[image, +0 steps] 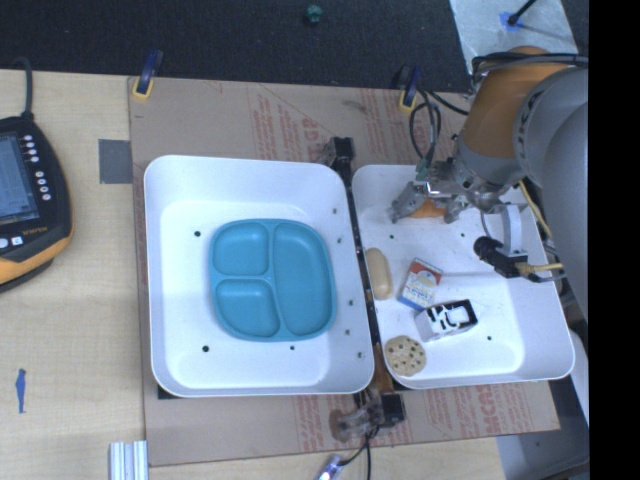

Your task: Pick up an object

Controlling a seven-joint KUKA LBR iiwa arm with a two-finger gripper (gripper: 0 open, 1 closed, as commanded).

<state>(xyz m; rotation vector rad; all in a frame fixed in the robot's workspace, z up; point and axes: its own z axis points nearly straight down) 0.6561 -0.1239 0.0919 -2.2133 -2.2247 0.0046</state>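
The gripper point(425, 198) sat low over the far end of the right bin point(510, 353), near that bin's far-left corner, and whether it was released or clenched could not be told from this slanted view. A small orange thing point(432, 209) showed just under it, perhaps touching it, though the metalwork hid too much to say it was held. The arm point(520, 98) came in from the far right and covered that corner of the bin.

Nearer in the same bin lay a beige oblong thing point(377, 272) against the left wall, a small blue and white box point(421, 283) just beside it, a black and white thing point(450, 317) nearer and to the right, and a round speckled disc point(405, 354) at the near-left corner. The left bin point(180, 353) held a blue divided plate point(272, 278).

The orange thing seemed the likely target. It lay small and low near the wall, so the risk, as I judged it, was a grip closing off-centre and pushing it aside, or a lift that came up with nothing. The bin wall close by could also catch the gripper if it shifted further left
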